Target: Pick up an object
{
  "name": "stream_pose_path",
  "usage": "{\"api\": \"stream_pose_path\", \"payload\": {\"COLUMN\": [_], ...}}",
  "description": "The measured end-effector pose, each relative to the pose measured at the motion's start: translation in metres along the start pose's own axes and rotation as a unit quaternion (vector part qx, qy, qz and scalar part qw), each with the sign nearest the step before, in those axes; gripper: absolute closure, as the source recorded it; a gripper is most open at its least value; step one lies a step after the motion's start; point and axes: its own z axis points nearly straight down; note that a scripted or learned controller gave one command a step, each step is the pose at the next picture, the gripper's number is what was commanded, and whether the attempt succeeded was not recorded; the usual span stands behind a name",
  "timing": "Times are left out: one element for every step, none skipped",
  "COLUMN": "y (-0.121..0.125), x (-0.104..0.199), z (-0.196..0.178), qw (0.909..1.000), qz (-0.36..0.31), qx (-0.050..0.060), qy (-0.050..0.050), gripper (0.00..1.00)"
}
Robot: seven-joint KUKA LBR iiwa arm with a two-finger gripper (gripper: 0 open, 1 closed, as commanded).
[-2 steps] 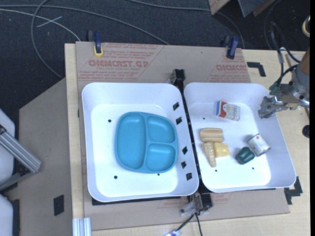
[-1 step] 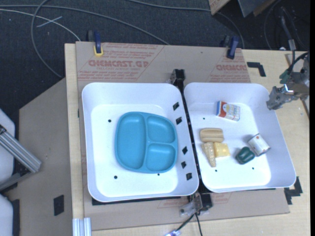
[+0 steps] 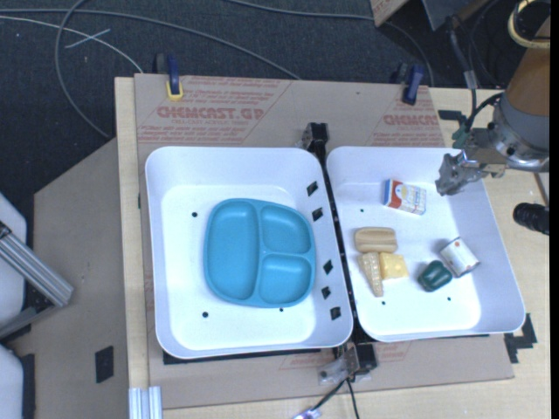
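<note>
Two white bins sit side by side. A blue divided plate (image 3: 259,252) lies in the left bin (image 3: 166,234). The gripper (image 3: 454,175) hovers over the right bin's (image 3: 489,312) upper right edge; its opening cannot be told, nothing visibly held. A small carton (image 3: 404,195) lies nearby.

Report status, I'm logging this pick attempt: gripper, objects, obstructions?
Gripper above right bin's upper right edge, nothing seen held. Small carton nearest it, untouched. Nothing between them.

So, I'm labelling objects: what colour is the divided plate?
Light blue plate, seen in the camera view.
</note>
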Motion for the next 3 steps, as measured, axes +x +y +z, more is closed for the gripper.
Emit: {"api": "stream_pose_path", "payload": {"y": [0.015, 0.026, 0.042], "x": [0.052, 0.093, 0.138], "z": [0.017, 0.025, 0.019], "qw": [1.0000, 1.0000, 1.0000], "qz": [0.000, 0.000, -0.001], "qx": [0.000, -0.001, -0.002], "qy": [0.000, -0.001, 0.000], "gripper": [1.00, 1.00, 1.00]}}
